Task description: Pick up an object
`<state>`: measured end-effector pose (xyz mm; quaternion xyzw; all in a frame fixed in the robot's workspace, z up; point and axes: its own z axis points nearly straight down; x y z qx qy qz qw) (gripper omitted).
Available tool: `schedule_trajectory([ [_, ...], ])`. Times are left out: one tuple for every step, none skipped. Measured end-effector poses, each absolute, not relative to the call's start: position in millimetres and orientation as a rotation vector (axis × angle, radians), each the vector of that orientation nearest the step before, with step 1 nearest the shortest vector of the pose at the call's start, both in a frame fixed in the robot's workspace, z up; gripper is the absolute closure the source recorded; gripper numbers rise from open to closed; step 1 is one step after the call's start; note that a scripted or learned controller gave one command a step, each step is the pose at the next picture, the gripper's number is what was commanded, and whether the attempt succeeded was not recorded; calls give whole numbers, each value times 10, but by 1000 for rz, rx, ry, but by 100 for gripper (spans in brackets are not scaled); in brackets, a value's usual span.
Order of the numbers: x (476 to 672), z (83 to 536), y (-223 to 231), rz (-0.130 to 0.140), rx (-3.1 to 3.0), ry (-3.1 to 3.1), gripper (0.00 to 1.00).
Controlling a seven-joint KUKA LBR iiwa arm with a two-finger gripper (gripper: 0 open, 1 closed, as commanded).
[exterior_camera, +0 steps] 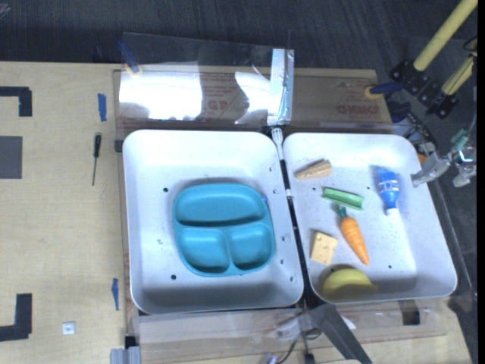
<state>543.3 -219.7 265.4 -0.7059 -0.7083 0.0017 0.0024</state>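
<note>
White plastic bins sit side by side on the tabletop (pixel 53 264). The left bin (pixel 144 158) carries a blue divided tray (pixel 223 227). The right bin (pixel 432 271) holds the pickable things: a tan bread wedge (pixel 312 169) near its upper left, a green stick (pixel 342 197) below that, an orange carrot (pixel 354 237) just beneath the stick, a yellow cheese block (pixel 323 247) to the carrot's left, a yellow banana (pixel 347 281) against the near wall, and a blue-and-white tube (pixel 388 188) toward the right. A gripper (pixel 443 167) hangs at that bin's right rim, apart from the tube; whether its jaws are open or closed cannot be told. Clear sheeting (pixel 204 89) stands behind the left bin.
</note>
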Motion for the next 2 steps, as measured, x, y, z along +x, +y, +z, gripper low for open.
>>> schedule_trajectory([
  [5545, 1601, -1303, 13, -2406, -2001, 0],
  [5352, 866, -930, -3, -2380, -2057, 0],
])
